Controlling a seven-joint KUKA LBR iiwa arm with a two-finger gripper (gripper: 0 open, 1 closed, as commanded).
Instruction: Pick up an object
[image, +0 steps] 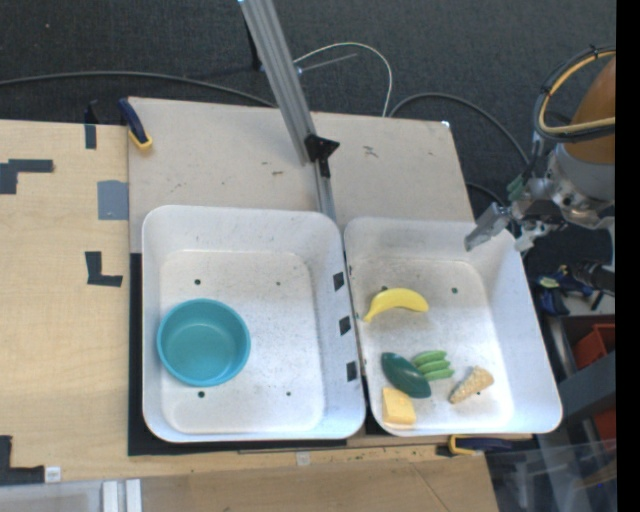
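Hovering over the right bin's (520, 300) far corner, the tool (495, 228) carries nothing; its finger state cannot be told. Banana (397, 302) lies alone mid-bin, the easiest target: descend centred across its curve, clear of the pepper (405, 375) cluster.

Plastic bins on a wooden bench

The two white bins (300, 225) look like smooth, slightly glossy plastic with dark specks; the blue bowl (203, 342) and the yellow banana (397, 302) look like smooth plastic, the bench top (50, 300) like matt pale wood, the slanted pole (280, 70) like brushed metal.
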